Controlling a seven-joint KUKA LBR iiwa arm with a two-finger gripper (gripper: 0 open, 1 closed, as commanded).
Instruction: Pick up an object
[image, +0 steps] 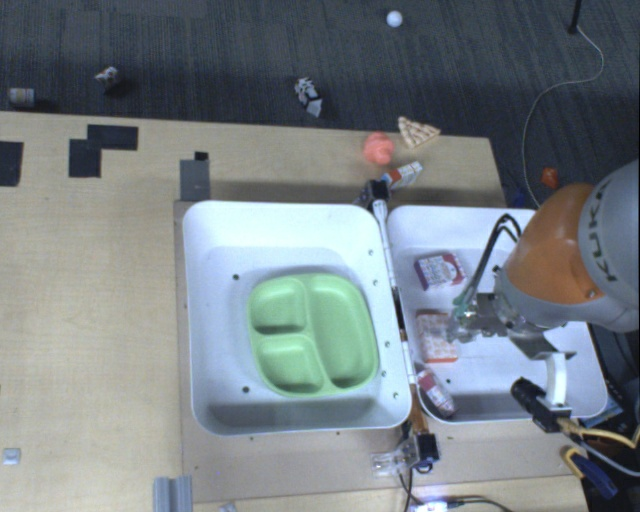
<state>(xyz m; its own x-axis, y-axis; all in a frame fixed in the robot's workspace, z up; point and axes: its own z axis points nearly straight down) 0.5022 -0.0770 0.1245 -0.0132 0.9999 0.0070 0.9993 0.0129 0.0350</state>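
The right bin (570, 390) holds three small things. A red and white packet (440, 268) lies near its back left. An orange and white packet (433, 336) lies by the left wall. A small dark red item (438, 393) rests in the front left corner. My gripper (464, 320) hangs low over the right edge of the orange and white packet, below the grey and orange wrist (560, 265). Whether it touches the packet is not visible.
The left bin (215, 300) holds a green divided plate (312, 332). A ridge (392, 290) separates the two bins. Behind the bins, on the bench, lie an orange ball (378, 148), a pizza-slice toy (417, 131) and a small tube (400, 176). Cables run at the front right.
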